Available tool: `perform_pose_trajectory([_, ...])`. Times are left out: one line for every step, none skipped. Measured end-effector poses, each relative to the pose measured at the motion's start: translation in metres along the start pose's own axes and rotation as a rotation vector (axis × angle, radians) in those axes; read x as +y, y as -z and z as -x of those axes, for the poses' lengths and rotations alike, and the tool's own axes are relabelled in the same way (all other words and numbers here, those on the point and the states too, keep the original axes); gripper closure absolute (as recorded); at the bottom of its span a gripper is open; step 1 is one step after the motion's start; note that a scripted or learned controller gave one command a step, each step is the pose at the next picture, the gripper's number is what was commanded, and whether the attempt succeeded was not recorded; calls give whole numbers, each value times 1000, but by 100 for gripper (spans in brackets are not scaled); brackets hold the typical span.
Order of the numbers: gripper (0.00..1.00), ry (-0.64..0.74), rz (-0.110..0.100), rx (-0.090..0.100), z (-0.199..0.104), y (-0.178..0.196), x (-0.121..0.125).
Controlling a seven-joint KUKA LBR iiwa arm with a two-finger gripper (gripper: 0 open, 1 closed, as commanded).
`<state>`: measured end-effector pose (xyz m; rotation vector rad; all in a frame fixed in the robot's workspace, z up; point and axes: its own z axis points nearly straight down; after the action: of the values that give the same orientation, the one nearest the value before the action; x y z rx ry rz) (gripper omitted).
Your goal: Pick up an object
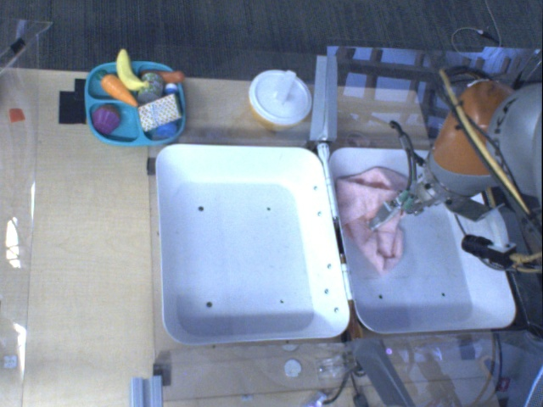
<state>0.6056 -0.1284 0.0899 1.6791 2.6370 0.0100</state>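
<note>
Cloth: pink cloth [371,214] crumpled in the right bin [441,312], against its left wall, long axis running near to far.
Gripper: my gripper [389,214] is over its right edge; finger state I cannot tell.
Left bin [246,244]: 1 wall away.
</note>
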Motion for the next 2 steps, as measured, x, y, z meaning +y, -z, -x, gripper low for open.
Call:
perform_pose_trajectory([0, 96, -11, 8, 48, 37, -40])
perform_pose_trajectory([0, 311, -4, 3, 34, -1, 34])
